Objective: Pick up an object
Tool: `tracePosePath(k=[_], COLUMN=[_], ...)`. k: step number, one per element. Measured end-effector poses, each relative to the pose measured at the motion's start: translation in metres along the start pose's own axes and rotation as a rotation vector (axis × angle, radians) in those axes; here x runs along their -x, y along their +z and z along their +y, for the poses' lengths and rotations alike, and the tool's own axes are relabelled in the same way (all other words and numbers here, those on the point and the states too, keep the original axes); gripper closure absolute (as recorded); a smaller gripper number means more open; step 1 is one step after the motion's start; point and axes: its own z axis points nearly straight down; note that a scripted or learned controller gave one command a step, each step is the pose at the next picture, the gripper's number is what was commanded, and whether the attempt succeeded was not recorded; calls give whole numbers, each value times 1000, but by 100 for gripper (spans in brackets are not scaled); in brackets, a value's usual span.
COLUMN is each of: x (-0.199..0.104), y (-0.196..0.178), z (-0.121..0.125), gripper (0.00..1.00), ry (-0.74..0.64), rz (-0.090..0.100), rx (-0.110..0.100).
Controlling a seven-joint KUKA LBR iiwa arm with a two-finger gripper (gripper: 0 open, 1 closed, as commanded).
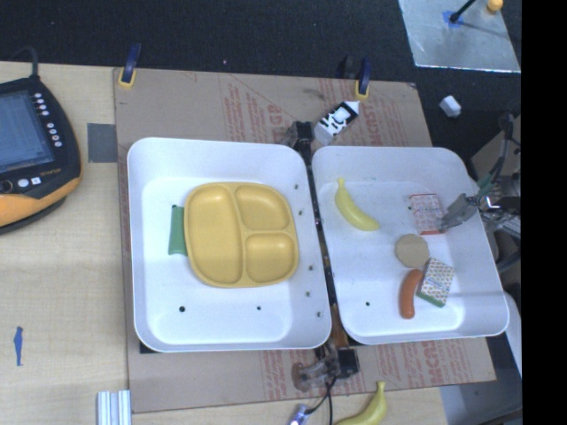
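Objects for picking lie in your right bin [390, 162]: a banana [354, 208] toward its left, a pink packet [425, 211] near the far right, a tan disc [412, 251] mid-bin, a sausage [407, 293] and a patterned sponge [436, 282] side by side near the front. Your gripper [462, 209] hangs at the right rim, just beside the packet; you cannot tell its state. Your left bin [146, 237] bears a yellow tray [239, 234] over a green slab [177, 230].

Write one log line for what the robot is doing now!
gripper: right bin's right edge, beside pink packet | holding: nothing seen | banana, hot dog: untouched
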Motion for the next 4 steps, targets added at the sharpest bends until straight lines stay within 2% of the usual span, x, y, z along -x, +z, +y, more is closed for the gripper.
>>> tracePosePath(k=[1, 2, 3, 4], x=[-53, -58, -57, -104], y=[62, 131, 121, 55], z=[6, -36, -35, 18], gripper=[0, 0, 100, 100], ry=[-3, -3, -9, 0], rz=[-1, -2, -3, 1], rx=[0, 6, 4, 1])
